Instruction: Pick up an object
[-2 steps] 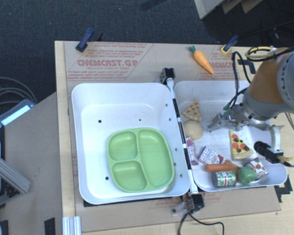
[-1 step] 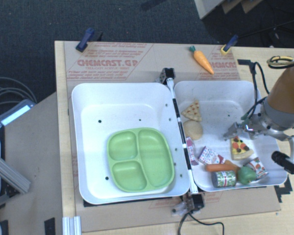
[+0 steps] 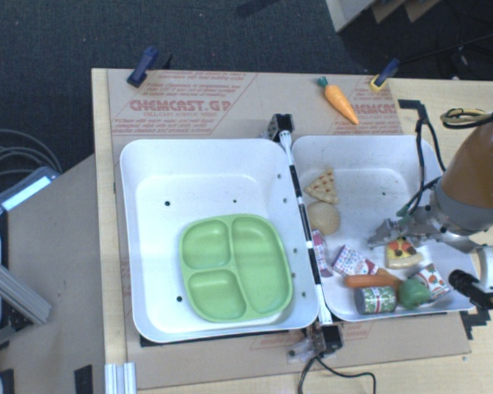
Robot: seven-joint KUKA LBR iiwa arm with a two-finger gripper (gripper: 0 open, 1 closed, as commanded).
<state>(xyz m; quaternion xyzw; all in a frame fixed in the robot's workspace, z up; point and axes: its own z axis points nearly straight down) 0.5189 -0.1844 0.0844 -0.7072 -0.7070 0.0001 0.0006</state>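
below, right bin (image 3: 370,158) seen from above at a slant, holding a cluster of small toy foods; left bin (image 3: 148,220) holding a green divided plate (image 3: 234,267). tool (image 3: 403,230) lowered into the right bin from the right, directly over a small yellow-and-red toy piece (image 3: 403,254) near the bin's front right; open, closed or gripping cannot be told from this angle. nearest candidate for lifting: that yellow-and-red piece, close beside an orange sausage-shaped toy (image 3: 371,281), a green can (image 3: 376,300) and a green rounded toy (image 3: 414,292). judged light, rigid moulded plastic, smooth and likely slippery, not fragile. best taken across its narrow sides, from straight above, with care not to catch the neighbours pressed close in front. farther back in the bin, freer standing: a tan round piece (image 3: 324,217) and a wedge-shaped cracker-like piece (image 3: 322,186), the latter flat and harder to pinch. a red-and-white packet (image 3: 351,261) between, probably thin and crushable. outside the bins, on the table (image 3: 189,109), a toy carrot (image 3: 341,101).
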